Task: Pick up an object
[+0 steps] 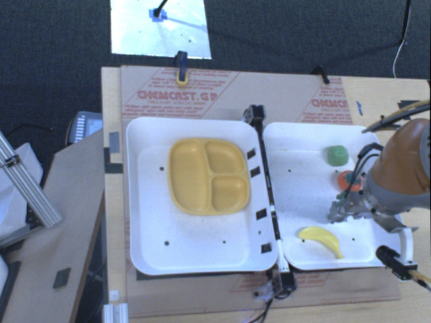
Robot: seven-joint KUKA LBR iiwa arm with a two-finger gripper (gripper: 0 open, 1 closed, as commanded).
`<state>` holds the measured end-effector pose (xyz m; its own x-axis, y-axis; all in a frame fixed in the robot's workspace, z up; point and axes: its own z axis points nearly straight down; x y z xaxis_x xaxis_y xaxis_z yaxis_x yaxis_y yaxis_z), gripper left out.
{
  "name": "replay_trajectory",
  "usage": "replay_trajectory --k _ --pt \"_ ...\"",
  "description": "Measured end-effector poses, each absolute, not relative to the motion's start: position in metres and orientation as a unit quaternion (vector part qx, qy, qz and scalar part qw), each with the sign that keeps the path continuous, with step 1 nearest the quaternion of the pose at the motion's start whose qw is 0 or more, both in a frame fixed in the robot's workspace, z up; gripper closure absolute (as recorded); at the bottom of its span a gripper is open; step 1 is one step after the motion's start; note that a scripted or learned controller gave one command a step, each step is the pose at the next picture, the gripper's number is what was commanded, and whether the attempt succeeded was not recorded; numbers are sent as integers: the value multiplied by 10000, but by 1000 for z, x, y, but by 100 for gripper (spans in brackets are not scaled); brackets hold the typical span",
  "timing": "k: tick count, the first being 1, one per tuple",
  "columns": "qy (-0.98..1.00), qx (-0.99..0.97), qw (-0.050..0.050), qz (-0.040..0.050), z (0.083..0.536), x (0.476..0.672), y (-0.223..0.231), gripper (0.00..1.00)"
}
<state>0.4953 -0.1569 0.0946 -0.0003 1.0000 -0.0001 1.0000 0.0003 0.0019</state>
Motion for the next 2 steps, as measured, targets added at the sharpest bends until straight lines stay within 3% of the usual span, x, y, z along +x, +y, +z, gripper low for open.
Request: replay_trajectory --k 2 --pt "7085 7057 41 21 202 503 -161 100"
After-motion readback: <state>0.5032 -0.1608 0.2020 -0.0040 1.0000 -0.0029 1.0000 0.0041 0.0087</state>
